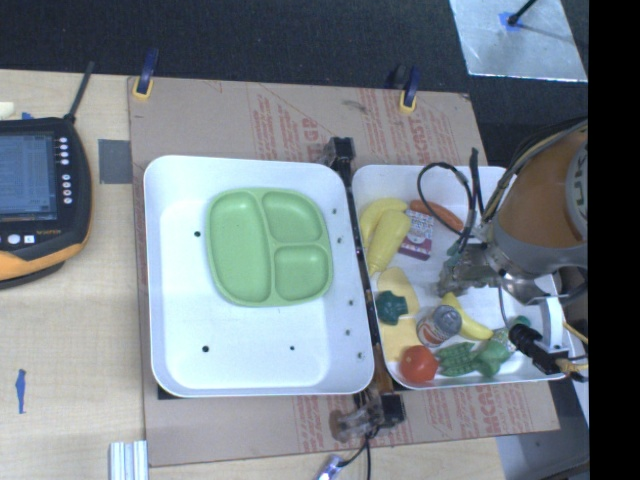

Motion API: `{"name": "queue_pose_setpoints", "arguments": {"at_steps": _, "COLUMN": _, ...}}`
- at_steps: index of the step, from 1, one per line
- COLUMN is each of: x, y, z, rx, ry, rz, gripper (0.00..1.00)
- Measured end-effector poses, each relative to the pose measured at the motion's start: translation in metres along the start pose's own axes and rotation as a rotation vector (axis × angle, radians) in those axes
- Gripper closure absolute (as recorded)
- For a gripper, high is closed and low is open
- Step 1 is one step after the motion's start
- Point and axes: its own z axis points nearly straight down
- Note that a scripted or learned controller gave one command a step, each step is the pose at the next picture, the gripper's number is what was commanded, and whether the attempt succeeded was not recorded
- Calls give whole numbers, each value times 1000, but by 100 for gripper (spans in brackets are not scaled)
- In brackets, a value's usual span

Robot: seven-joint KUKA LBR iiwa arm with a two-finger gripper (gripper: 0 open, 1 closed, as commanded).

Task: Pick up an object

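Observation:
The right white bin (392, 174) holds a heap of toy food. In it lie a yellow pepper (385, 230), a small printed packet (420, 236), an orange carrot (437, 213), a dark teal piece (390, 308) on a yellow slab (400, 333), a small can (440, 323), a banana (472, 320), a red tomato (418, 365) and a green leafy piece (470, 358). My gripper (462, 273) hangs low over the bin's right half, just above the banana and the can. Cables and the wrist hide its tips. I see nothing held.
The left white bin (250, 373) carries a green divided plate (268, 245). A handheld control pendant (35, 198) lies at the far left of the bench. The arm's grey and orange body (545, 208) covers the right bin's right edge.

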Motion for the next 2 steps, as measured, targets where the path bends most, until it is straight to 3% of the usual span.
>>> {"name": "queue_pose_setpoints", "arguments": {"at_steps": 1, "x": 32, "y": 40, "z": -122, "rx": -5, "ry": 2, "rz": 6, "gripper": 100}}
{"name": "queue_pose_setpoints", "arguments": {"at_steps": 2, "x": 32, "y": 39, "z": -121, "rx": -3, "ry": 2, "rz": 6, "gripper": 0}}
